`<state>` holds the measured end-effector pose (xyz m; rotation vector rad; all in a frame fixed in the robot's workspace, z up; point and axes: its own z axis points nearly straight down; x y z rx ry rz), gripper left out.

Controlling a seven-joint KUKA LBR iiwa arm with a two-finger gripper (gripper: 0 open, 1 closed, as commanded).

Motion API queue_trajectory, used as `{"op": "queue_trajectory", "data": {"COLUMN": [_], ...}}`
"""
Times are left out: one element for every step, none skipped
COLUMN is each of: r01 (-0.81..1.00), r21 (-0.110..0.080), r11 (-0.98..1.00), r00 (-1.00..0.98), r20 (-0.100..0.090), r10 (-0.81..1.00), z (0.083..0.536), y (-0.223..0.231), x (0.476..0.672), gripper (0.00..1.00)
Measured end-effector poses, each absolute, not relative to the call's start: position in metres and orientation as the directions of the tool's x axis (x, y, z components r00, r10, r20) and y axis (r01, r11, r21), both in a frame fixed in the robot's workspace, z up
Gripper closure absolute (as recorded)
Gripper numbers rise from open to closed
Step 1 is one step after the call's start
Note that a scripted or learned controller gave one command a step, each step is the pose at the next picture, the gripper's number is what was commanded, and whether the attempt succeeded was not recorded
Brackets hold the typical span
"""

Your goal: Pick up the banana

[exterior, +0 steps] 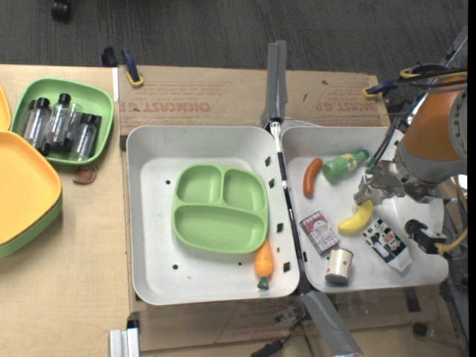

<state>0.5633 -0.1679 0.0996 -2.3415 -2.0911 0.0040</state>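
The yellow banana (356,218) lies in the middle of the right white bin (424,277), slanting up to the right. My gripper (370,193) hangs on the grey arm with the orange band, directly over the banana's upper right end and very close to it. From this slant I cannot see whether it touches the fruit. The rest of the banana lies free on the bin floor.
Around the banana in the right bin are an orange sausage (312,177), a green bottle (344,165), a pink-edged card (319,231), a small can (338,265) and a black-and-white packet (387,242). The left bin (149,222) holds a green divided plate (221,208) and a carrot (263,260).
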Motion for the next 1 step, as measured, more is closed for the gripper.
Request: {"op": "queue_trajectory", "data": {"r01": [0.970], "r21": [-0.003], "r11": [-0.242], "r00": [0.242], "r20": [-0.002], "r10": [0.970], "z": [0.1906], "y": [-0.0849], "x": [0.5332], "gripper": [1.00]}}
